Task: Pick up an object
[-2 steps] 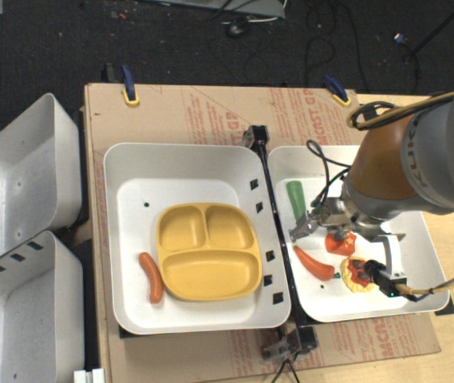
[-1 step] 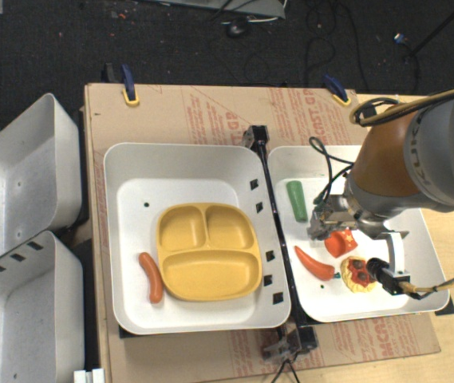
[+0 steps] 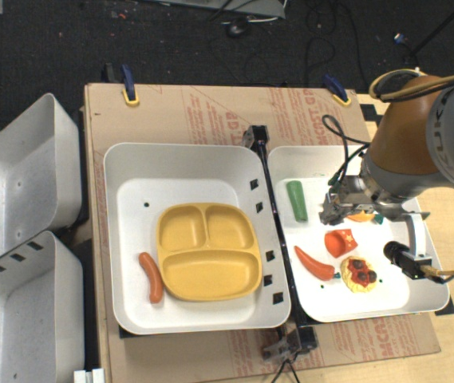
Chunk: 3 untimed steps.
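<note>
The right bin (image 3: 418, 298) holds a green cylinder (image 3: 296, 200), a red chili pepper (image 3: 314, 263), a red-orange cup-shaped piece (image 3: 341, 242), a small pizza toy (image 3: 359, 274) and an orange piece (image 3: 362, 215) partly hidden under the wrist. My gripper (image 3: 334, 211) hangs low over the middle of this bin, right of the green cylinder and just above the red-orange piece. Nothing shows between its tips.
The left bin (image 3: 123, 214) holds a yellow divided plate (image 3: 208, 251) and a sausage (image 3: 151, 277) along the plate's left side. A black divider (image 3: 270, 214) runs between the bins. White containers (image 3: 19, 206) stand off the bench at the left.
</note>
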{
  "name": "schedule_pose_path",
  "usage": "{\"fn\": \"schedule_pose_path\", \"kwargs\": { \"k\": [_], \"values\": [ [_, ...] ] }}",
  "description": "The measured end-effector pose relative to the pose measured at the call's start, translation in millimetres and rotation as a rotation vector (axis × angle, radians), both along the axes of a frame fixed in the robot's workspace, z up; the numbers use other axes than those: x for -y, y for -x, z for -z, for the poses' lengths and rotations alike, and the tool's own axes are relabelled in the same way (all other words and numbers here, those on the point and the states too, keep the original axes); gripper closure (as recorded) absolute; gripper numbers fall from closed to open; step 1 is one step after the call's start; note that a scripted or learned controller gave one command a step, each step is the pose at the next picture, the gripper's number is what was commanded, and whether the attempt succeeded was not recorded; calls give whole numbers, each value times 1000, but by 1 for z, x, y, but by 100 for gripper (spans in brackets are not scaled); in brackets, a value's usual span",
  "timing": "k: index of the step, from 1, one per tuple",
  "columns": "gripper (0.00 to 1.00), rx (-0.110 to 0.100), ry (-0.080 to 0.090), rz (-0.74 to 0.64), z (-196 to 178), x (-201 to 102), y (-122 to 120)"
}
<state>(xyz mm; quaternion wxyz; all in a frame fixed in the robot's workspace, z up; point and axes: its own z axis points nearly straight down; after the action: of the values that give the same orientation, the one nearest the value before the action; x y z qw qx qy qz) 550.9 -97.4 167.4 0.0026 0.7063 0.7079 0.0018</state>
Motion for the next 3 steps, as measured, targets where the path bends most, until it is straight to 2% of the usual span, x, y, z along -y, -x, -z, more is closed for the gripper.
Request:
{"fn": "schedule_pose_path", "kwargs": {
  "k": [1, 2, 3],
  "values": [
    [100, 1, 1, 0, -59, 4, 6],
    [100, -3, 0, 0, -82, 5, 6],
    [100, -6, -3, -6, -88, -46, 7]
  ]
}}
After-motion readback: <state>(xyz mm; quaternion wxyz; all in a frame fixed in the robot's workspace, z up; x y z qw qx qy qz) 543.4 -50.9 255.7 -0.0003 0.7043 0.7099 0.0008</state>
